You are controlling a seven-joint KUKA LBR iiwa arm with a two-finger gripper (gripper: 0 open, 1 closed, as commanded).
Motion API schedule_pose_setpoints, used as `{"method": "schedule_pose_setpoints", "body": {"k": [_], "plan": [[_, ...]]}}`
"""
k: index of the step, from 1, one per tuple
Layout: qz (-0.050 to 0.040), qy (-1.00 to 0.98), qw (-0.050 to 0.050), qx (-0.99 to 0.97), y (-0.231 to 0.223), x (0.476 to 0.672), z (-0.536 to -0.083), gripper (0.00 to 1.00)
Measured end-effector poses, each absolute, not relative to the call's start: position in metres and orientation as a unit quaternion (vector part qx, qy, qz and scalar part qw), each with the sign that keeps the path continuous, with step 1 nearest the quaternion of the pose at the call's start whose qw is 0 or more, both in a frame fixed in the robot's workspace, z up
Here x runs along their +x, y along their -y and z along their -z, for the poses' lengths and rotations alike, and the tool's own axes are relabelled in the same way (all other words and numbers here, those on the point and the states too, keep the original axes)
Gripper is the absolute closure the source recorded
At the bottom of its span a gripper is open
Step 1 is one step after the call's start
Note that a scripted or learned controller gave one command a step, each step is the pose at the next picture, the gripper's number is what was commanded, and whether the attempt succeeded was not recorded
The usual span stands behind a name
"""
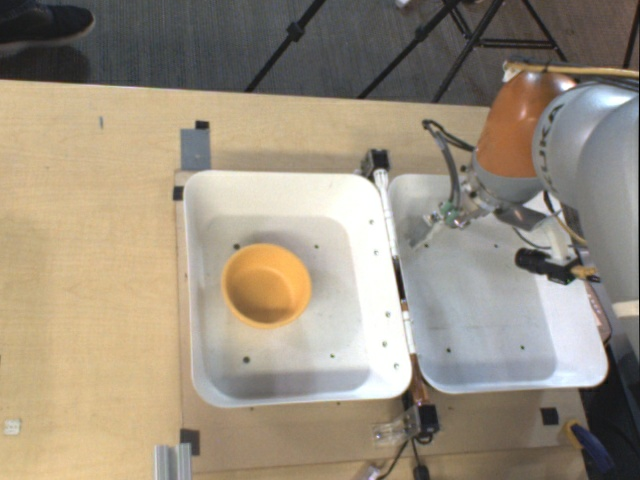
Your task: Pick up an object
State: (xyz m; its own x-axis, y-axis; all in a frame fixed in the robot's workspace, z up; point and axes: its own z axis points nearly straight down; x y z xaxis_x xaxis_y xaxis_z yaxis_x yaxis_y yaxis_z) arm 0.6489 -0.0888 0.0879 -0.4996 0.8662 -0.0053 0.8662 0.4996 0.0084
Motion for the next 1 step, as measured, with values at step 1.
{"method": "schedule_pose_setpoints", "body": {"k": [1], "plan": [[-0.001,-0.798,0.0,0.603,0.0865,0.6696,-0.0911,0.0]]}}
